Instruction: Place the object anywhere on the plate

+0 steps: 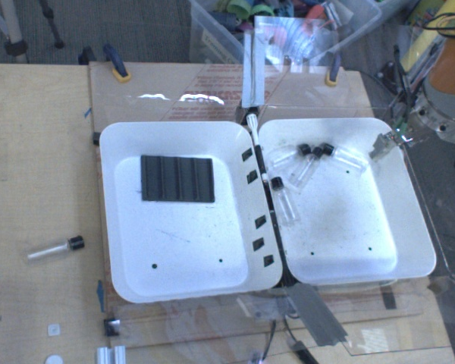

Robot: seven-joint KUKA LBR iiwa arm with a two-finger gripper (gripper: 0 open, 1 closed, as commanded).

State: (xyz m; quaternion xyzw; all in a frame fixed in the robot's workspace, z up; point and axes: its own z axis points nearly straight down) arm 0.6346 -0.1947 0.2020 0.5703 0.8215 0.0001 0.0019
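Observation:
A dark ridged rectangular plate (177,178) lies flat in the upper left of the left bin (129,279). Several clear vials with black caps (309,162) lie scattered in the upper left part of the right bin (409,256); another clear vial (283,200) lies beside the divider. My gripper (387,141) hangs at the right bin's upper right rim, well apart from the vials and far from the plate. I see nothing held in it.
A stray capped vial (54,249) lies on the wooden bench left of the bins. A clear tub of colourful items (288,6) stands behind the bins. Black clips (259,222) line the divider. Cables and the arm (440,82) crowd the upper right.

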